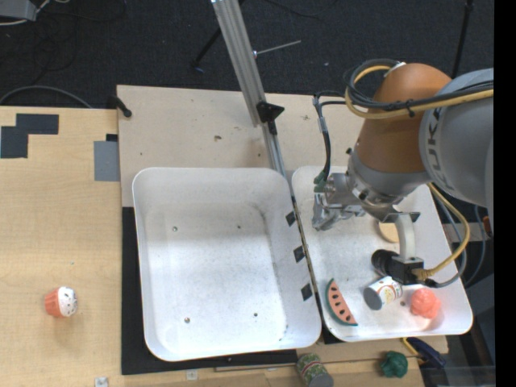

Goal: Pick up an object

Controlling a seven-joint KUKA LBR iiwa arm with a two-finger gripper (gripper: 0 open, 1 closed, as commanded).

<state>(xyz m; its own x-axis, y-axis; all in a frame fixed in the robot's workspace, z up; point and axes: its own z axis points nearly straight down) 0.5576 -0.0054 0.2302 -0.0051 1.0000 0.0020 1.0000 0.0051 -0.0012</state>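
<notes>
Reading from the left, we see a small red-and-white toy [60, 302] lying alone on the wooden surface [48, 216], well apart from both bins. Next comes the left bin [153, 185], and past the divider the right bin [451, 322], where the candidates for picking lie together near the front edge: a watermelon slice [340, 302] beside the divider, then a small can-like object [382, 291] on its side, then a pink-orange lump [424, 302] just beside it. The gripper [329, 213] hangs over the rear part of the right bin, near the divider and apart from all three objects. We judge the task to be at the approach step, with nothing taken yet. The next move calls for travelling toward the front of the bin, choosing one object and coming down squarely over it. We cannot tell how far the fingers stand apart; the wrist and cables blur into them. A pale disc [389, 231] is half hidden behind the arm, and two objects below the bins are cut off.
</notes>
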